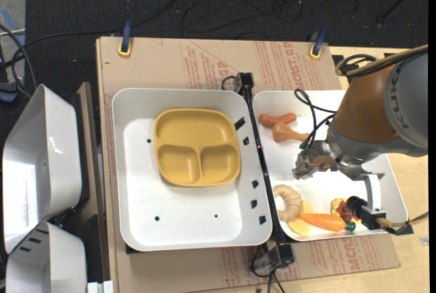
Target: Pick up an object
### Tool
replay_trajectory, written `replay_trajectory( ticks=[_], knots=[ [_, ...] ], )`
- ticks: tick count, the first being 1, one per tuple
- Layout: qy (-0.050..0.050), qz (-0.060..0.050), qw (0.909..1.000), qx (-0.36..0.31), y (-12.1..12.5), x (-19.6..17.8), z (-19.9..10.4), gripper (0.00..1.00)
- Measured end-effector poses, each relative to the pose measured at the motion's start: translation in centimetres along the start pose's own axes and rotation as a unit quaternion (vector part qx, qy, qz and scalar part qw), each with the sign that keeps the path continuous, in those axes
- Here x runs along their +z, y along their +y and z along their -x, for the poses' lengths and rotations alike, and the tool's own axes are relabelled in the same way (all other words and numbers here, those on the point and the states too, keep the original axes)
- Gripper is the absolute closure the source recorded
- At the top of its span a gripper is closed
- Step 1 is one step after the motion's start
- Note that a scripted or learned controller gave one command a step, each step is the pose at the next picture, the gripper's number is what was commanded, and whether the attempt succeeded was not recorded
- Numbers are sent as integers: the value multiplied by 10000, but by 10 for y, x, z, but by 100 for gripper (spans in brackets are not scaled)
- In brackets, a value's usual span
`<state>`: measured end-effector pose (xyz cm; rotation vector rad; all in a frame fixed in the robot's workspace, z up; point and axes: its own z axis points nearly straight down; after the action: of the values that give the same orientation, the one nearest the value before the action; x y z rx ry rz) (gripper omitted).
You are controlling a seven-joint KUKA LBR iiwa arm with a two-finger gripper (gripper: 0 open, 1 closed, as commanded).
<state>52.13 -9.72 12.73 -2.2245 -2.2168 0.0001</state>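
Observation:
My gripper (308,166) hangs over the middle of the right bin (325,98), under the orange-banded wrist. Behind it, toward the bin's back, lie an orange carrot-like piece (278,119) and a tan piece (287,134). In the front of the bin sit a beige ring-shaped pastry (287,199), a yellow slice (301,222), an orange carrot (323,221) and a small multicoloured toy (343,207). I see nothing between the gripper's fingers; the wrist hides most of them.
The left bin (129,169) holds a yellow divided plate (197,146). A black divider (257,148) runs between the bins. Cables trail from the wrist over the right bin. White containers (41,148) stand at the far left.

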Motion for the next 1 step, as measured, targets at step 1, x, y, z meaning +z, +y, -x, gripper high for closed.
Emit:
replay_trajectory(
  ticks=[1],
  knots=[
    [-8, 24, 10000, -26, -4, -61, 3, 100]
  ],
)
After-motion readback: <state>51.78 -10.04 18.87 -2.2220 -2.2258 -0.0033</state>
